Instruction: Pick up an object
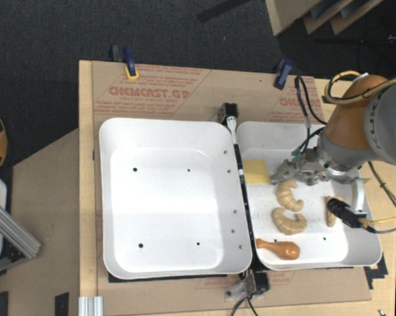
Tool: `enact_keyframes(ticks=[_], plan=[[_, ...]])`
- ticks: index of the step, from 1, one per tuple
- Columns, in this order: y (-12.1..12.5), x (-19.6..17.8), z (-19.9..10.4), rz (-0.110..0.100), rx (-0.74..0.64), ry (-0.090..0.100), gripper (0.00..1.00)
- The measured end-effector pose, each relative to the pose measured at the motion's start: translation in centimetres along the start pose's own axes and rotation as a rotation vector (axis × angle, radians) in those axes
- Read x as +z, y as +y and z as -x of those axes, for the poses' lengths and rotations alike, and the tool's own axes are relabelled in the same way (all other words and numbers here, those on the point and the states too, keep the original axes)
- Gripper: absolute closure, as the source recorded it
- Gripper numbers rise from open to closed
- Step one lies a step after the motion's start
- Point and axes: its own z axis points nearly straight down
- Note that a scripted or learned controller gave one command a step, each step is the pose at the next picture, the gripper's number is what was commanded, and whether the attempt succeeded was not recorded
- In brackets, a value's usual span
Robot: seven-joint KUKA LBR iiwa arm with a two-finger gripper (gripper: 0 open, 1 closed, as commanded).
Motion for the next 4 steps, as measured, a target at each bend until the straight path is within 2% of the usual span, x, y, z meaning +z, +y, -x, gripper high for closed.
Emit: enact_keyframes(ticks=[1, 2, 3, 4], plan=[[0.2, -1.9, 0.3, 0.009, 0.002, -0.005, 1.00], [5.7, -11.5, -7.5, 0.021, -0.008, -0.002, 1.00], [7.2, -23.7, -15.2, 0.023, -0.008, -0.001, 1.00], [7.0, -25.1, -22.3, 0.011, -0.006, -0.001, 1.00]])
